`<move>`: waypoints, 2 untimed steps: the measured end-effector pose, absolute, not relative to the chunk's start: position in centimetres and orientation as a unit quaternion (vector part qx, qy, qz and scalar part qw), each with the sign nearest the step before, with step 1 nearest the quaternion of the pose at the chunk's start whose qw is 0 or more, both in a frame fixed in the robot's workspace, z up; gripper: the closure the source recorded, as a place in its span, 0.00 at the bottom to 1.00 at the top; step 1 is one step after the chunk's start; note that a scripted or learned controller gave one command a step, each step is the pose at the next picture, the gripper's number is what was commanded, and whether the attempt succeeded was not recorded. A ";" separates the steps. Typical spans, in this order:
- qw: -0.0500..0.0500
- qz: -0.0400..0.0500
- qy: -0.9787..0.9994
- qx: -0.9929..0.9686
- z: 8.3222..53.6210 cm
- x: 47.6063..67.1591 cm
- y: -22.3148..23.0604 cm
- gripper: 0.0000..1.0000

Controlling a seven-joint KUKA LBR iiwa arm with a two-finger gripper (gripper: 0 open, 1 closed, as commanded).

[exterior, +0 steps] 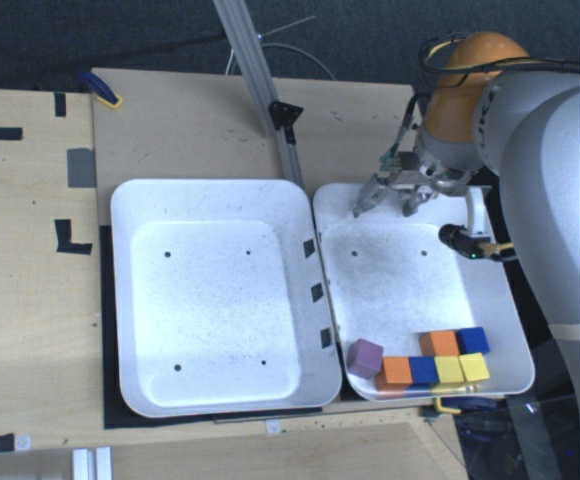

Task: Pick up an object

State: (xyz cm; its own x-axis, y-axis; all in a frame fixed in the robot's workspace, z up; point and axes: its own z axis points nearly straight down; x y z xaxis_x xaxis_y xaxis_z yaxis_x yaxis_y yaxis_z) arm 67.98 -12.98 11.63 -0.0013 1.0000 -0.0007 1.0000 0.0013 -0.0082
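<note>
at the near edge of the surface sit two white bins side by side. the left bin has only small dark dots on its floor. the right bin holds seven blocks, all packed into its near corner and touching or just beside one another: one purple block at the left end, tilted; two orange blocks; two blue blocks; and two yellow blocks. they lie in two short rows, the near row pressed against the bin's near wall, so their lower sides are hard to make out. a small yellow clip pokes out below the bin's near rim, partly hidden.

further back, the hand hangs over the far rim of the right bin, well apart from the blocks. its two fingers are spread wide with nothing between them. the arm fills the right side, cut off by the frame, and hides part of the bin's right rim. a black cable end hangs just beside the arm, over the bin.

at the far side a grey metal pole slants up out of view, and a blue and yellow clamp sits at the board's far left corner.
</note>
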 end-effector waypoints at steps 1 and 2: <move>0.001 0.010 -0.705 -0.709 9.4 67.8 -10.8 0.00; 0.002 0.008 -0.706 -0.708 9.1 67.4 -9.7 0.00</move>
State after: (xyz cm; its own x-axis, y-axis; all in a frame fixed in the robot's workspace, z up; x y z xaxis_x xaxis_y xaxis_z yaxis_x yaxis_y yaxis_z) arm 67.44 -9.67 9.12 0.0030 1.0000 -0.0080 0.9999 -0.0031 -0.0132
